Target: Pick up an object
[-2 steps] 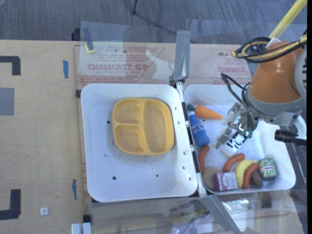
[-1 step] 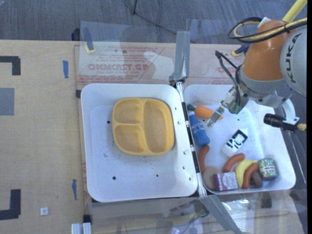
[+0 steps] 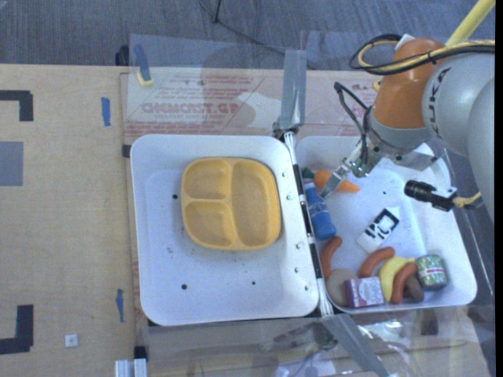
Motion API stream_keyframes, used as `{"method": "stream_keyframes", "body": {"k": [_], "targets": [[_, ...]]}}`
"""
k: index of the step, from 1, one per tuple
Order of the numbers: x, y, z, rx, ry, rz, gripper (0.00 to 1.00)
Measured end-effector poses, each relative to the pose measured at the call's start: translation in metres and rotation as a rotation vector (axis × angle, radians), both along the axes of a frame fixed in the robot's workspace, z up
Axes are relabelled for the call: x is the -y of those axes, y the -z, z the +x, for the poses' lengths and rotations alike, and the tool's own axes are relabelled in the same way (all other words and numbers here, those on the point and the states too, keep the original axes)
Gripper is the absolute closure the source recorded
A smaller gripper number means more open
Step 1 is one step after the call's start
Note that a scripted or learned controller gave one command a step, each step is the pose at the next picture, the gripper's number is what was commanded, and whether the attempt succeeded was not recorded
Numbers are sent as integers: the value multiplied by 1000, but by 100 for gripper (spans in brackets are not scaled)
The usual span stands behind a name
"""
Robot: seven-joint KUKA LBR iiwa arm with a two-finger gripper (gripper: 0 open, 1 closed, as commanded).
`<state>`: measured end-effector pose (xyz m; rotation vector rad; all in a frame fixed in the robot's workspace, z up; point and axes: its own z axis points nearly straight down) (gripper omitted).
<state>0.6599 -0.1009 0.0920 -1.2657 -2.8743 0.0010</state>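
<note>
Gripper (image 3: 339, 181) low in right bin (image 3: 464, 246), tips at orange carrot-like piece (image 3: 324, 177), just above blue bottle (image 3: 320, 217). Finger spread: cannot tell. Risk: carrot sits against the bin wall; fingers may strike it or nudge the piece away.

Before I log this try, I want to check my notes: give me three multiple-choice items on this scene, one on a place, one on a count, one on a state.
1. Where is the yellow tray?
A. left bin
B. right bin
C. on the bench

2. How many compartments does the tray have?
A. two
B. three
C. five

3. How does the blue bottle sit?
A. upright
B. lying down
C. inside the tray

Answers: 1 A, it rests in the left bin; 2 B, ridges split it into three; 3 B, it lies along the right bin's left wall, near the gripper.
</note>
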Motion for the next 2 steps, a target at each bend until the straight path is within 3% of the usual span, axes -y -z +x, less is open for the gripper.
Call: {"method": "stream_keyframes", "body": {"k": [1, 2], "targets": [[72, 6, -14, 7, -148, -1, 0], [84, -43, -46, 1, 131, 0, 0]]}}
